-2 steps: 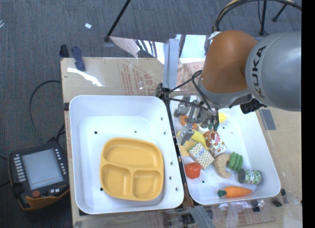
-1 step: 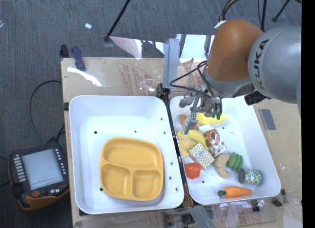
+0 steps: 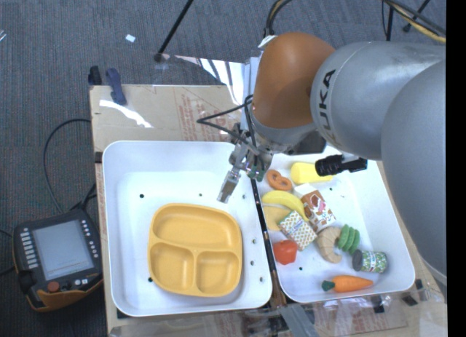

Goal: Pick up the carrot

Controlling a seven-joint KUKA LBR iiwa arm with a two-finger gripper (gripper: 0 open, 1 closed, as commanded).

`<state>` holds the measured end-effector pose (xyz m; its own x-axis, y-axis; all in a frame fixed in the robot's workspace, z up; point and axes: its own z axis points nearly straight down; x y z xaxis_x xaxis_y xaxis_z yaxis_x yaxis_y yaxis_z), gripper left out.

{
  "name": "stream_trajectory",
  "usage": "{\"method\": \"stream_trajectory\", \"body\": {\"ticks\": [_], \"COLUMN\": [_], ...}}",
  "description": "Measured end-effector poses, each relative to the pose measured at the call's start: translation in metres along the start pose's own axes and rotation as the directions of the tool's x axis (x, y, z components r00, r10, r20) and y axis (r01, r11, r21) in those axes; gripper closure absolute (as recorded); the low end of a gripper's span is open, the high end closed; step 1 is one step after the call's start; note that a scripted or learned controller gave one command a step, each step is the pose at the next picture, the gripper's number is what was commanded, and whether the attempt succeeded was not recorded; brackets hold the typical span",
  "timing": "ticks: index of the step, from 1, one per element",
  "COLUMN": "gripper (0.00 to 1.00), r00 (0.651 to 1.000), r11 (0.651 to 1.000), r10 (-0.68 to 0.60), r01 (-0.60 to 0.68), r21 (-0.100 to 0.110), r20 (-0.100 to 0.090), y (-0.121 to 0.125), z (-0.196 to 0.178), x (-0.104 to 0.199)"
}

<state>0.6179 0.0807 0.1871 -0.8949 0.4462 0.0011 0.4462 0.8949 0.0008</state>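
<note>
The carrot point(image 3: 349, 283), orange with a green top, lies on its side near the front edge of the right bin point(image 3: 397, 234). My gripper point(image 3: 241, 177) hangs over the ridge between the two bins, toward the back, well up and to the left of the carrot. Its fingers stand open with nothing between them; one grey finger point(image 3: 228, 187) points down-left over the left bin point(image 3: 131, 175). The big grey arm with its orange band covers the back of the right bin.
A yellow divided plate point(image 3: 195, 250) lies in the left bin. Around the carrot the right bin holds a can point(image 3: 371, 260), a green pepper point(image 3: 348, 238), a banana point(image 3: 280, 201), a tomato point(image 3: 285, 252), a pretzel point(image 3: 277, 179) and small boxes point(image 3: 318, 210). A teach pendant point(image 3: 58, 255) lies at the left.
</note>
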Motion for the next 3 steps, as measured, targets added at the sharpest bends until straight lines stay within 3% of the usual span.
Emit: {"method": "stream_trajectory", "body": {"ticks": [1,2,3], "gripper": [0.0,1.0,1.0], "r00": [0.992,0.991,0.991], "r11": [0.992,0.992,0.992], "r10": [-0.128,-0.127,-0.128], "r01": [0.128,0.128,0.128], "r21": [-0.009,-0.016,-0.015], "r20": [0.02,0.043,0.041], "y": [0.007,0.008,0.007], "z": [0.079,0.067,0.059], "x": [0.082,0.076,0.076]}}
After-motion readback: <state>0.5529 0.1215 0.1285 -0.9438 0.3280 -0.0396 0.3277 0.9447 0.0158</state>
